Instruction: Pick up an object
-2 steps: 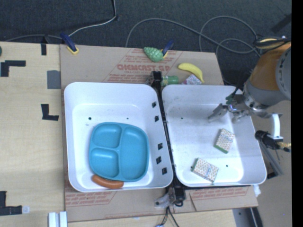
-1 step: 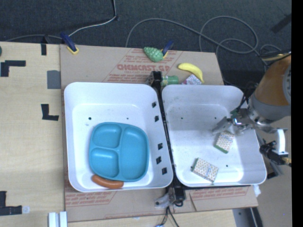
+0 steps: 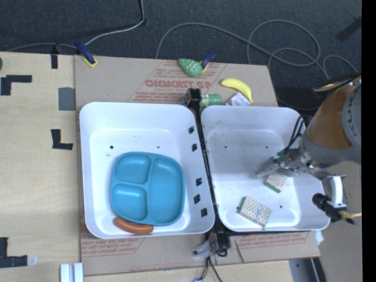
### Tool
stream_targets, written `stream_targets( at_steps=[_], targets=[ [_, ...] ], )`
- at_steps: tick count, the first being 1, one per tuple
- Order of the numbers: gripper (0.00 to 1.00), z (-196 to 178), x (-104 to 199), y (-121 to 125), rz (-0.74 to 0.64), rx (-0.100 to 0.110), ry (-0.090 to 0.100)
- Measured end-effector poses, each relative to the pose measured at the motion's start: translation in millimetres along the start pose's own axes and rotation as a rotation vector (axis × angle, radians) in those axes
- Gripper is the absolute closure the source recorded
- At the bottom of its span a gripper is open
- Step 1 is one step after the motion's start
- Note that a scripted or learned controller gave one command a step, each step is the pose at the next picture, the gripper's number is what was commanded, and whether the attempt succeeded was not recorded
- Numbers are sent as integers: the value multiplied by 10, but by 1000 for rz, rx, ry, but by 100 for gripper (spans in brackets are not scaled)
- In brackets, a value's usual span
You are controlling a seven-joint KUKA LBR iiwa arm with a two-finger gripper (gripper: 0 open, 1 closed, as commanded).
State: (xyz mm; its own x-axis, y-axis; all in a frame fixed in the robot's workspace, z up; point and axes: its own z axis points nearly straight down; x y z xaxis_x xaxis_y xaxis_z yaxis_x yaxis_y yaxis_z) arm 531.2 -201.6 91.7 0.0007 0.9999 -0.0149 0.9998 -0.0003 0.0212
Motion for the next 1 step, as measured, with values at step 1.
stream_targets(
  at_steps=[1],
  targets=[
    [0, 11, 525, 1135, -5, 1, 9]
  ],
)
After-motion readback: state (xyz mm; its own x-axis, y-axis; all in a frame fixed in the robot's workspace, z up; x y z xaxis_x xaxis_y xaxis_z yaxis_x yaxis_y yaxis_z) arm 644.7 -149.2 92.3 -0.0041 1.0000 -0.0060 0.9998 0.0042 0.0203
